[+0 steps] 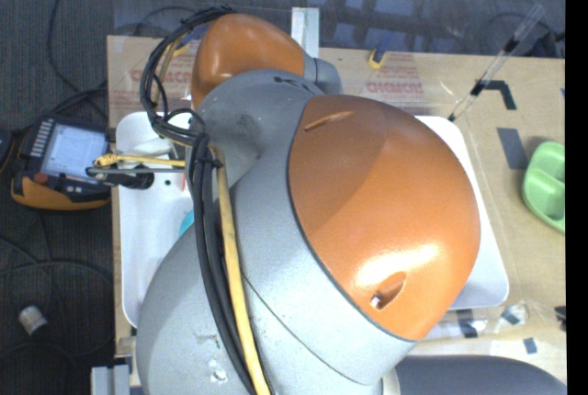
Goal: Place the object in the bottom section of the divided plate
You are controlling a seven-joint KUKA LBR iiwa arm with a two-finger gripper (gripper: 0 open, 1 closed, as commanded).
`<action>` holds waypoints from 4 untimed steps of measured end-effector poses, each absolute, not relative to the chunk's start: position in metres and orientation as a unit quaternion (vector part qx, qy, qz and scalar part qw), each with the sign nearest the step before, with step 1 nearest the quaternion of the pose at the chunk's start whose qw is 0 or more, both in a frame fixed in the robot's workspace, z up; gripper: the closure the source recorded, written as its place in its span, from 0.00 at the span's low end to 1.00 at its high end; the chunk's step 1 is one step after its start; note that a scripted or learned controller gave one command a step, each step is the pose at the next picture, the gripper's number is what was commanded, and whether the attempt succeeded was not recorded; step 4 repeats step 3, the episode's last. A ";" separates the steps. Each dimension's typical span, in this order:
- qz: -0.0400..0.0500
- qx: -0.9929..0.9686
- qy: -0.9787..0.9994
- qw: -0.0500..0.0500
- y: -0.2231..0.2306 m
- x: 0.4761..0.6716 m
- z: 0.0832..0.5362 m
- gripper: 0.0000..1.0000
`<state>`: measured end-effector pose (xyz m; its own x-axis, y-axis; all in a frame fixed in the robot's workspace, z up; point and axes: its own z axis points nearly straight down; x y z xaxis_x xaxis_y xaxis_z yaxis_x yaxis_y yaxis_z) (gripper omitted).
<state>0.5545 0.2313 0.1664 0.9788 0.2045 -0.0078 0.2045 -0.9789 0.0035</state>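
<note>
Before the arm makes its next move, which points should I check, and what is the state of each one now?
1. Big grey and orange arm over the bins: ok, it is there and covers most of them.
2. Gripper open or shut: cannot tell.
3. Object held: cannot tell.
4. Divided plate's bottom section free: cannot tell, the arm covers that area.
5. Shallow white left bin: ok, its left wall is in sight.
6. Black cable bundle along the arm: ok, it lies against the arm.

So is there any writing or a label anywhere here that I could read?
Red print on the bench board, behind the arm: too blurred to read.
Lit screen of the handheld unit on the floor at left: too small to read.
Nothing else legible.
</note>
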 end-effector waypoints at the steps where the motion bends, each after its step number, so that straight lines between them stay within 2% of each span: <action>1: 0.004 0.995 0.103 0.002 0.229 0.505 0.090 0.00; 2: 0.008 0.995 0.100 0.002 0.231 0.489 0.091 0.00; 4: 0.007 0.995 0.100 0.002 0.231 0.490 0.090 0.00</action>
